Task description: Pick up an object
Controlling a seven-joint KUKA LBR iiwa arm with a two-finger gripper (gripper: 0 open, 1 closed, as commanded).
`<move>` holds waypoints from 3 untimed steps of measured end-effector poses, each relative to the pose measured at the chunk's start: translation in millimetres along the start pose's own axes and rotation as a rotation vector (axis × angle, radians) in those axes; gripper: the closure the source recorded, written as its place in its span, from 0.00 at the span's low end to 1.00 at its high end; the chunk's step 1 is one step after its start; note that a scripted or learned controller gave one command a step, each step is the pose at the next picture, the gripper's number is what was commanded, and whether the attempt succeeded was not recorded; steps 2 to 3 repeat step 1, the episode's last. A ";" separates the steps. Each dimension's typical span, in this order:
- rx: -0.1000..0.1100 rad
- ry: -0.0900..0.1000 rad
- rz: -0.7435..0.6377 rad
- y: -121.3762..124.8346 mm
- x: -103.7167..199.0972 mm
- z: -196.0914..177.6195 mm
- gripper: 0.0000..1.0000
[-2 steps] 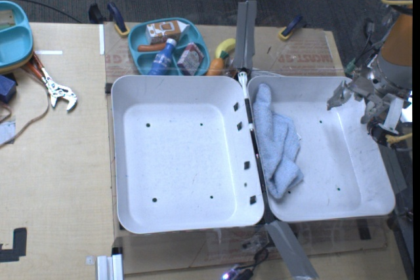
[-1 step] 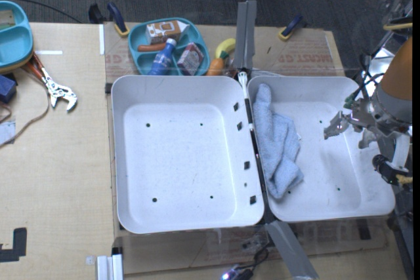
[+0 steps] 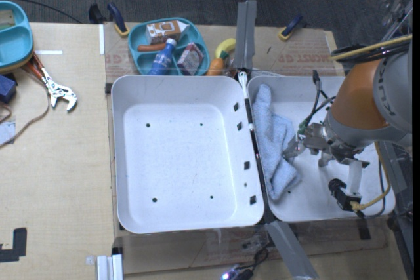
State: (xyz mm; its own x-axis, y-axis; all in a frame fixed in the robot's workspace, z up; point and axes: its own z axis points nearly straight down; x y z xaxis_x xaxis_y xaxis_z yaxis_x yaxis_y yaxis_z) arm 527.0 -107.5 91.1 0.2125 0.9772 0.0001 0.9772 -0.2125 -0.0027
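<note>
A light blue cloth (image 3: 272, 141) lies crumpled along the left side of the right bin (image 3: 308, 210), stretching from the back wall toward the front. My gripper (image 3: 293, 149) is low inside that bin, right at the cloth's right edge about halfway along it. The grey wrist and orange band (image 3: 357, 101) hang over the middle and right of the bin and hide part of its floor. Whether the cloth is gripped cannot be made out.
The left bin (image 3: 131, 141) sits beside the right one, with a raised divider (image 3: 248, 134) between them. Behind the bins stand a teal tray (image 3: 138, 42) of small items, a yellow object (image 3: 225, 48) and blue clamps (image 3: 117, 18). A wrench (image 3: 59, 94) lies on the bench at left.
</note>
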 end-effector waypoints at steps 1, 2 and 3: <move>-0.002 -0.002 -0.047 91.7 -20.1 -9.2 0.00; -0.002 -0.002 -0.047 91.7 -20.1 -9.2 0.00; -0.002 -0.002 -0.047 91.7 -20.1 -9.2 0.00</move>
